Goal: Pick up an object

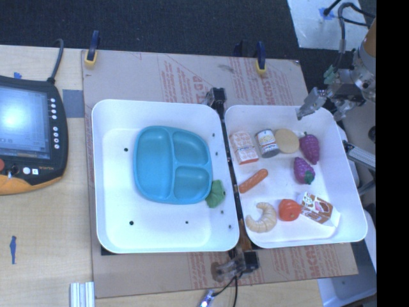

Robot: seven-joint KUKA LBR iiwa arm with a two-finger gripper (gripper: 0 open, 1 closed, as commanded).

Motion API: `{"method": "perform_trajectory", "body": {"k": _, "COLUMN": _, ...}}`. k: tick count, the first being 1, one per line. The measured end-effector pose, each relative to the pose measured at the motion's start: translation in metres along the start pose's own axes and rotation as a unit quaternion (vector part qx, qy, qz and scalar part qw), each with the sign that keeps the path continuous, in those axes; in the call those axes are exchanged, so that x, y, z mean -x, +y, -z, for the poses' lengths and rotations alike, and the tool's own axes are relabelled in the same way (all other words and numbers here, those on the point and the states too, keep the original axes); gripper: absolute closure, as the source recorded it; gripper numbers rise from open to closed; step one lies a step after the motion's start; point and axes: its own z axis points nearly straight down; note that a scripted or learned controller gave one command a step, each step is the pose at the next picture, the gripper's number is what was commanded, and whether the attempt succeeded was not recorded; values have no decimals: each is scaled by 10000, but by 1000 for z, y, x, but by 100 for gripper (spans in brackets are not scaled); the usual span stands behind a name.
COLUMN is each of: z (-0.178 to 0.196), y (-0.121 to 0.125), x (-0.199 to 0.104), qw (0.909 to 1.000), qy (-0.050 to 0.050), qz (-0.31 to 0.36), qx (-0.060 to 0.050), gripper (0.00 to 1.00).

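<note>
My gripper (323, 106) hangs over the far right corner of the right bin (348, 171), its two fingers spread open with nothing between them. Below it in that bin lie a small can (268, 142), a tan bun (287, 141), two purple grape bunches (309, 147) (303, 169), a pink-and-white box (243, 147), a hot dog (253, 180), a croissant (262, 217), a tomato (289, 210) and a small carton (317, 208). The closest items to the gripper are the bun and the upper grape bunch.
The left bin (112, 171) holds a blue divided plate (173, 165) and a green piece (216, 194) at its right edge. A tablet controller (29, 133) sits at the left of the bench. Clamps (260, 55) hold the cardboard at the back.
</note>
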Motion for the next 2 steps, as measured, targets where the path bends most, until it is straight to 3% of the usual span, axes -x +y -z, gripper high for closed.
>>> {"method": "perform_trajectory", "body": {"k": 1, "z": -95, "y": 4, "x": 47, "qw": 10000, "qy": -4, "qz": -1, "qx": -10, "gripper": 0}}
{"method": "perform_trajectory", "body": {"k": 2, "z": -197, "y": 1, "x": 61, "qw": 10000, "qy": 3, "qz": 3, "qx": -13, "gripper": 0}}
